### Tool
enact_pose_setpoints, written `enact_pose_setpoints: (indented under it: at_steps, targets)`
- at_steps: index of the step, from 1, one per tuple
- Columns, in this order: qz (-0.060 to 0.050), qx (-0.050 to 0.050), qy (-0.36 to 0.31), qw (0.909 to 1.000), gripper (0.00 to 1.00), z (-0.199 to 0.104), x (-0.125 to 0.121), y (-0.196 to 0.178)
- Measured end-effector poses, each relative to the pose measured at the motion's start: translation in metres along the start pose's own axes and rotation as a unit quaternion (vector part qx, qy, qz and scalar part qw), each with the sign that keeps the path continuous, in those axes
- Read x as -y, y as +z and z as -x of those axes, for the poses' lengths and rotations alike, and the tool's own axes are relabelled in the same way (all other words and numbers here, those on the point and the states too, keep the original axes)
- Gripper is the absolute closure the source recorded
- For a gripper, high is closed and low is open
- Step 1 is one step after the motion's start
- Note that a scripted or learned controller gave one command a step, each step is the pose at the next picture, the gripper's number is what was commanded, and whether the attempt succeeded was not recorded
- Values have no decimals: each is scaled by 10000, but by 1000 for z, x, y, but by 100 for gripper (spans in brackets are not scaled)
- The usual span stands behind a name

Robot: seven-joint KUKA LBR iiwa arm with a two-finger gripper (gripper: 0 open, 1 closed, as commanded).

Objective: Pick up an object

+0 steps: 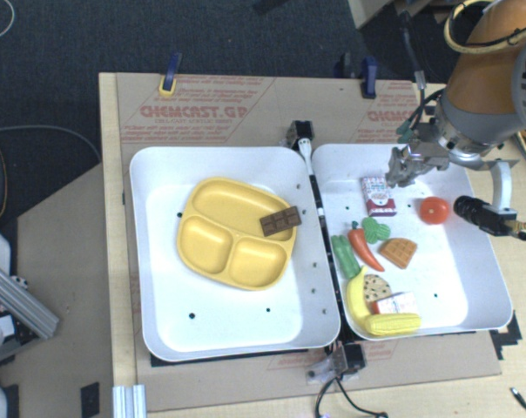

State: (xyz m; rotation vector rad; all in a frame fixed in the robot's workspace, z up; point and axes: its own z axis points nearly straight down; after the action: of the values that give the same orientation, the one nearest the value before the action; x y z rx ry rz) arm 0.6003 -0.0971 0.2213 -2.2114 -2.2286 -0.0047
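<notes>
My gripper [397, 174] hangs over the far part of the right bin [481, 273], just right of and above a small red-and-white packet [378, 195]. A red tomato [434, 210] lies to its right. Nearer the front lie a carrot [364, 246], a green broccoli piece [376, 230], a green pepper [344, 256], a waffle [400, 252], a banana [359, 296], a cookie [375, 286], a small carton [394, 304] and a corn cob [394, 324]. Nothing shows between the fingers.
The left bin [158, 259] holds a yellow divided plate [235, 233] with a chocolate bar [279, 222] on its right rim. A black handle [485, 215] juts from the arm over the right bin's far right side. Clamps stand at the board's far edge.
</notes>
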Motion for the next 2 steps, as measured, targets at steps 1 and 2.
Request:
enact_pose_setpoints:
  at_steps: [1, 2]
  targets:
    - [12, 5, 1, 10000, 100, -63, -12, -9]
    - [-9, 18, 43, 10000, 100, -50, -3, -11]
